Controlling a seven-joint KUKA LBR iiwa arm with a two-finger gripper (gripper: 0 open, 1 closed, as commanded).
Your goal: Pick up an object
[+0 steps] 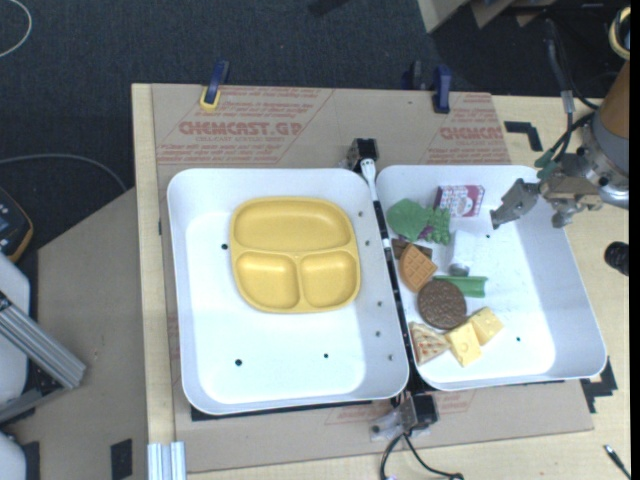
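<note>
Gripper [507,208] hangs over right bin's [560,298] far right part, cannot tell its state, nothing visibly held; toy foods like brown cookie [441,304] cluster along that bin's left edge.

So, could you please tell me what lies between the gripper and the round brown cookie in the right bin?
In the camera view, mostly bare white bin floor separates the gripper from the cookie, with a green piece lying just before the cookie.

Divided plate [295,251] sat in the left bin [200,358]. Right bin [560,338] had the toy food bunched along its left side: cookie [441,304], cheese [474,335], cracker [415,265], carton [460,200] behind.
</note>
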